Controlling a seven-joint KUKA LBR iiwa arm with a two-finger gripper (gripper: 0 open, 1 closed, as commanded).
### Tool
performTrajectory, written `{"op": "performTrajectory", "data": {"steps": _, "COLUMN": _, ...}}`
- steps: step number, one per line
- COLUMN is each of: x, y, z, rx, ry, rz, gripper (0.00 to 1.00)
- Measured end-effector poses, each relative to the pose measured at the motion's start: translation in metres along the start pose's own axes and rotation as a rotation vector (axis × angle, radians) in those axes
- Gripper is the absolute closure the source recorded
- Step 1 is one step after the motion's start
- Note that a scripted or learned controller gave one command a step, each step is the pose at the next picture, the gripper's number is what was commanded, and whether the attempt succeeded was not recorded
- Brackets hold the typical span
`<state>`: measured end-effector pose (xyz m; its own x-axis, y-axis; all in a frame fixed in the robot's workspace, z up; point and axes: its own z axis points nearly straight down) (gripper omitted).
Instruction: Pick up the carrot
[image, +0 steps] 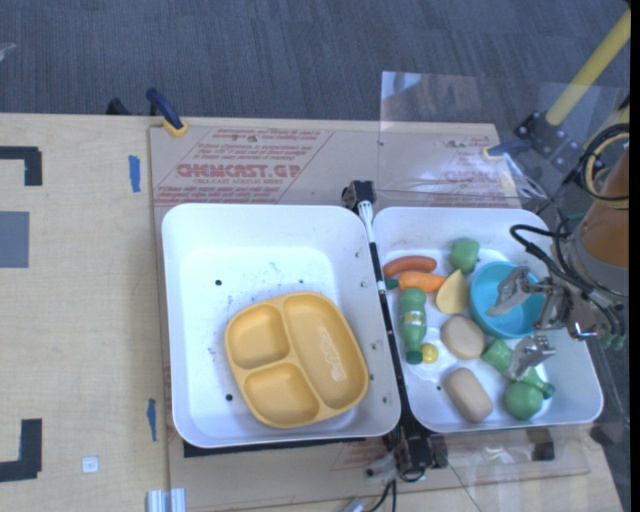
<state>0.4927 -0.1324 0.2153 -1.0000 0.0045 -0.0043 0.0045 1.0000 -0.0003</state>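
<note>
Carrot (423, 282) lies in the right bin (590, 400), upper left part, close to the divider between the bins, lying roughly left-right with its thin end toward the bin's middle. Red sausage (411, 265) sits just behind it, almost parallel, touching or nearly so. Green bottle (413, 325) stands just in front of the carrot, with a small yellow ball (430, 353) near the bottle's lower end. Pale yellow wedge (453, 293) is right beside the carrot's tip, and a green round piece (464, 252) sits behind that. Blue bowl (500, 298) is further right, partly under the gripper. Two tan potato-like pieces (464, 337) and (468, 392) lie in the middle and front of the bin; green pieces (522, 398) crowd the front right corner. Gripper (528, 322) hovers over the right side of that bin, above the bowl's edge and the green pieces, well apart from the carrot; fingers look spread, nothing between them. Between gripper and carrot: bowl and yellow wedge. Left bin (190, 260) holds a yellow divided plate (295, 358), three compartments. Both bins rest on a cardboard sheet (250, 160) with red print.
</note>
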Motion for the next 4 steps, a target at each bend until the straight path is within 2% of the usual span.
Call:
{"op": "performTrajectory", "data": {"steps": 1, "x": -0.053, "y": 0.013, "z": -0.161, "rx": 0.004, "ry": -0.013, "rz": -0.191, "gripper": 0.00}}
{"op": "performTrajectory", "data": {"steps": 2, "x": -0.087, "y": 0.069, "z": 0.036, "rx": -0.006, "ry": 0.010, "rz": -0.194, "gripper": 0.00}}
{"op": "performTrajectory", "data": {"steps": 3, "x": -0.108, "y": 0.017, "z": 0.107, "rx": 0.000, "ry": -0.003, "rz": 0.004, "gripper": 0.00}}
{"op": "performTrajectory", "data": {"steps": 4, "x": -0.088, "y": 0.037, "z": 0.122, "rx": 0.005, "ry": -0.014, "rz": 0.119, "gripper": 0.00}}
